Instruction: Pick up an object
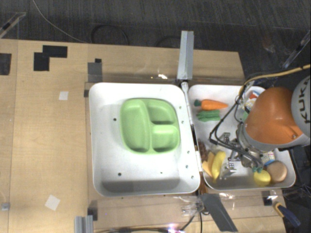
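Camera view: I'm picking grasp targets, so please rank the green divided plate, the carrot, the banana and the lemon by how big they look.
1. green divided plate, by far the largest.
2. carrot and banana: they look about alike, and the banana is partly hidden by the arm, so I won't rank them.
3. lemon, the smallest.

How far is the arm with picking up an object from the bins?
Done: the arm has reached into the right bin, and its gripper sits low beside the banana. In hand: nothing visibly held. Left: grasping and lifting one item; the carrot, lemon and banana all lie in the bin. The green tray lies in the left bin.
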Controlling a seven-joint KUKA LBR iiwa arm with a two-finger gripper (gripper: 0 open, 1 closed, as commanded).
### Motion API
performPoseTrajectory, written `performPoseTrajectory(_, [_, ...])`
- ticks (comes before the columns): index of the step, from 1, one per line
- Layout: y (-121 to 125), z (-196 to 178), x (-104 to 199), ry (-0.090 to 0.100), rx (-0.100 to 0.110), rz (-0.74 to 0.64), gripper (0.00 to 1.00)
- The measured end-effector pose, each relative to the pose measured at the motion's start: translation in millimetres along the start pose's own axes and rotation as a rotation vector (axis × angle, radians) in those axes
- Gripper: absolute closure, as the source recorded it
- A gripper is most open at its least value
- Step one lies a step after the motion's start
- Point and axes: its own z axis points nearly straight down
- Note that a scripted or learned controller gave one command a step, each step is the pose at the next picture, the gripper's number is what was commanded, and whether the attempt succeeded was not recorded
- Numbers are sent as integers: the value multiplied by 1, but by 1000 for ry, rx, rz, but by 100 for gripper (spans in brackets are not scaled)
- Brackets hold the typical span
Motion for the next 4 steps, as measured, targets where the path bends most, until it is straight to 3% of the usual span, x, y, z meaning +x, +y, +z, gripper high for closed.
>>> performPoseTrajectory(1, [-17,0,-1,-3,-3,-410,0])
performPoseTrajectory(2, [-16,-13,-6,-18,0,-414,100])
performPoseTrajectory(3, [-8,-120,-116,1,-4,-410,100])
performPoseTrajectory(4, [-20,-91,-52,15,-10,-580,100])
